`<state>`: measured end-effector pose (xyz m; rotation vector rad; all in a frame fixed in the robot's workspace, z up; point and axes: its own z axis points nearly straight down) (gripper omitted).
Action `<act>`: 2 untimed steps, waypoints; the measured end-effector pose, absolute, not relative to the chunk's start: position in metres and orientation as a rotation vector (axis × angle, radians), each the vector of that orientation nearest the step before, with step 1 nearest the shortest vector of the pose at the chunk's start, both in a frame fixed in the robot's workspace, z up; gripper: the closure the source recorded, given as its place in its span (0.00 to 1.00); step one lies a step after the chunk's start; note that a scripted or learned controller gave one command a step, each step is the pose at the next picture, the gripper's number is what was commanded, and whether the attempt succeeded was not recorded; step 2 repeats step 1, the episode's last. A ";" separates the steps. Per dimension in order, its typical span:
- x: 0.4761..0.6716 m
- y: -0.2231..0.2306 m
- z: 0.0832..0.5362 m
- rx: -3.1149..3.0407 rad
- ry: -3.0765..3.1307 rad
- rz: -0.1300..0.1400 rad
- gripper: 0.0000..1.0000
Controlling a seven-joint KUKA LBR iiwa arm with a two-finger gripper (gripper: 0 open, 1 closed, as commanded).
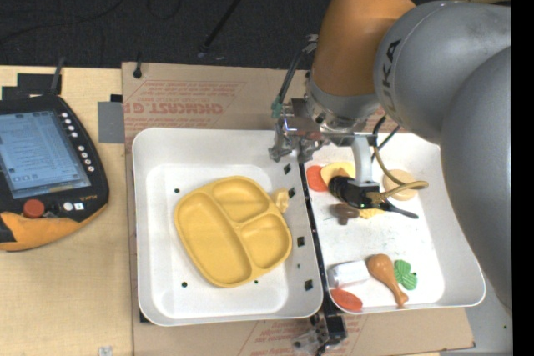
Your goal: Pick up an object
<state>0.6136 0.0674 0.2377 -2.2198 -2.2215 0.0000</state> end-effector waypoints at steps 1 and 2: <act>0.614 0.075 0.221 -2.218 -2.220 0.006 1.00; 0.614 0.075 0.221 -2.218 -2.220 0.006 1.00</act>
